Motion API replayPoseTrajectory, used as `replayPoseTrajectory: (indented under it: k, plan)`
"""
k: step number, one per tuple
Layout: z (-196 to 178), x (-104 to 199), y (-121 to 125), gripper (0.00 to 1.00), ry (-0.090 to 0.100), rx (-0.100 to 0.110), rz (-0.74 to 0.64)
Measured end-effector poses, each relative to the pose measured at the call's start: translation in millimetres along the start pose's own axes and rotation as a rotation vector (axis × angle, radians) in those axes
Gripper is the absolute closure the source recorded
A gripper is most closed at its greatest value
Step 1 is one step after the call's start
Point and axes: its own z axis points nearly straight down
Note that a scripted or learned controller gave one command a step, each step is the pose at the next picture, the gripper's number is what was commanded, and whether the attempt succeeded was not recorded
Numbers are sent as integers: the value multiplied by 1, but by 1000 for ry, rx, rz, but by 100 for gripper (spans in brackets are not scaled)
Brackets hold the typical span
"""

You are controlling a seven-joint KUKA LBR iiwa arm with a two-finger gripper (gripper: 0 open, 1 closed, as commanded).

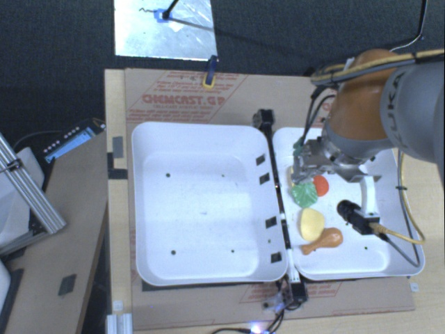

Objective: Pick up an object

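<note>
Nearest the lens, at the lower end of the right bin (348,266), lies an orange drumstick-shaped toy (325,240), its thin end pointing toward the divider between the bins. Touching its upper side is a yellow lemon-like piece (311,222). Just above that sits a green leafy piece (304,195), and beside it, to the right, a small red round piece (320,185). All four things lie loose on the bin floor along its left half, near the black hinged divider (275,186).

Directly over the green and red pieces hangs the gripper (303,172), reaching down from the grey arm (417,110) with its orange band (358,103). Its metal tip is right at the upper edge of the green piece; whether it touches cannot be told, and the spread of its jaws is hidden by the wrist, so I cannot tell whether it is wide, narrow or holding anything. Nothing is visibly lifted off the floor.

A black cylindrical fitting (353,216) with a yellow cable (400,236) juts from the wrist over the right part of the same bin.

Left of the divider is the left bin (201,200), white with a few dark specks. Both bins rest on a cardboard sheet (188,92) printed with red lettering. Beyond it, on dark carpet, lies a shiny metal plate (163,19).
</note>
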Motion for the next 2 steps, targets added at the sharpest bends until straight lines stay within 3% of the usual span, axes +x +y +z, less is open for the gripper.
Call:
replayPoseTrajectory:
  k: [1, 2]
  plan:
    - [-75, -11, 74, 100, -2, -11, -2]
    - [-72, 101, 11, 100, 4, 4, -11]
